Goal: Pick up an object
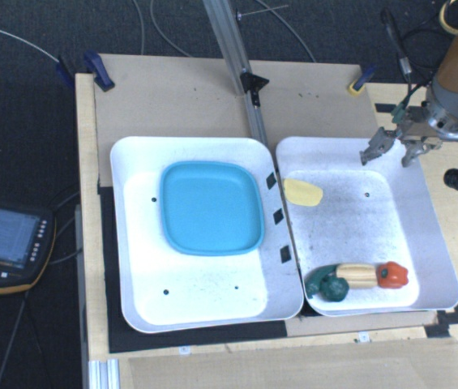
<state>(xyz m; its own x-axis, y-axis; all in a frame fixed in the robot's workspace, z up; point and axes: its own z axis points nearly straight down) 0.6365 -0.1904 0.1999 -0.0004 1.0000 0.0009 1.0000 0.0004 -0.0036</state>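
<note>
My gripper (391,153) hangs over the far right edge of the right bin (423,209), its two fingers spread open with nothing between them. A yellow flat piece (302,192) lies at the right bin's far left corner. Along the bin's near wall lie a dark green object (327,284), a tan cylinder (357,275) and a red object (391,275) in a row. A light blue square plate (211,207) rests in the left bin (135,241). All objects lie well apart from the gripper.
A metal post (230,35) slants down from the top to the gap between the bins. Blue and yellow clamps (97,70) hold the board's far corners. A teach pendant (6,241) lies on the floor at left.
</note>
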